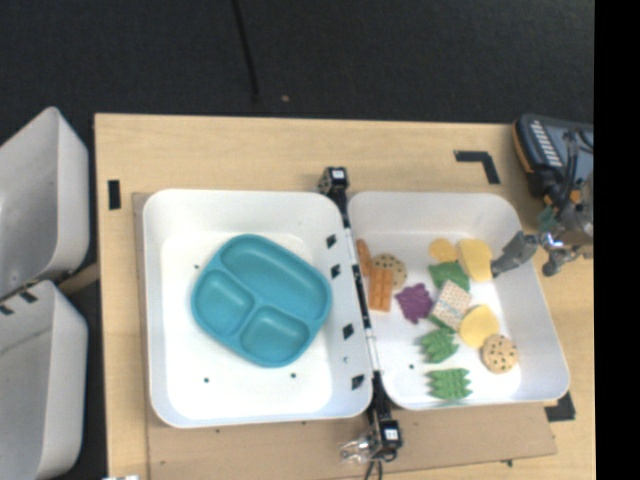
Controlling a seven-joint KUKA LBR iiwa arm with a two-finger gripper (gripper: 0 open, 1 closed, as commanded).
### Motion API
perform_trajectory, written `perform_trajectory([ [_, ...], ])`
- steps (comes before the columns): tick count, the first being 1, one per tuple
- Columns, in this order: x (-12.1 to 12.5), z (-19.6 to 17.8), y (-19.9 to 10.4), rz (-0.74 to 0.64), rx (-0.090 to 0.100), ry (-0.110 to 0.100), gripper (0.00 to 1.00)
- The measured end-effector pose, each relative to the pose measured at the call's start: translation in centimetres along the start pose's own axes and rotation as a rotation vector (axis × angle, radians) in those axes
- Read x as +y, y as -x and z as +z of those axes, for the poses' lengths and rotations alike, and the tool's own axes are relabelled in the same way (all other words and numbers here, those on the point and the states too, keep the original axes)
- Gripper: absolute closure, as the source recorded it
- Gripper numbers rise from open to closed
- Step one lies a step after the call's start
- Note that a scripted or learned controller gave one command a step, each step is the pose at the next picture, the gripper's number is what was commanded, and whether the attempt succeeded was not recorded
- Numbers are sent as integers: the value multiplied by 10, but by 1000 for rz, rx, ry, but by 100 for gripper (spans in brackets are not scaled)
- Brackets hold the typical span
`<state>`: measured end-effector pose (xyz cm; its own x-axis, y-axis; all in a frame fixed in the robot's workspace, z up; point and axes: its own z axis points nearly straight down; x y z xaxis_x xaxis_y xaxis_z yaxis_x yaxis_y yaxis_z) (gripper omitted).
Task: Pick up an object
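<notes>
toy food pile: you've got it all in the right bin (520, 383), ten pieces by my count
cookies: two, one (388, 266) near the divider, one (498, 353) bottom right
yellow pieces: two, one (475, 258) up top, one (479, 323) lower
green pieces: four, spread from top (447, 274) down to the spiky one (449, 384)
others: one purple piece (413, 301), one orange strip (379, 284) beside the cookie, plus a pale speckled cracker (452, 303)
gripper (535, 251): at the right bin's right rim, just beside the upper yellow piece; can't tell how it's set, nothing visibly in it
left bin (175, 388): one blue divided plate (262, 299), three compartments
</notes>
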<state>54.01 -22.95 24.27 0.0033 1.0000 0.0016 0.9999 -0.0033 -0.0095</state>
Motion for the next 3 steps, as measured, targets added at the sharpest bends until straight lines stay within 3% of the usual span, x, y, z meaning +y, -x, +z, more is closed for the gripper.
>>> perform_trajectory([
  [1, 2, -6, -1, -4, -3, 10, 0],
  [3, 5, 87, -6, 0, -3, 8, 0],
])
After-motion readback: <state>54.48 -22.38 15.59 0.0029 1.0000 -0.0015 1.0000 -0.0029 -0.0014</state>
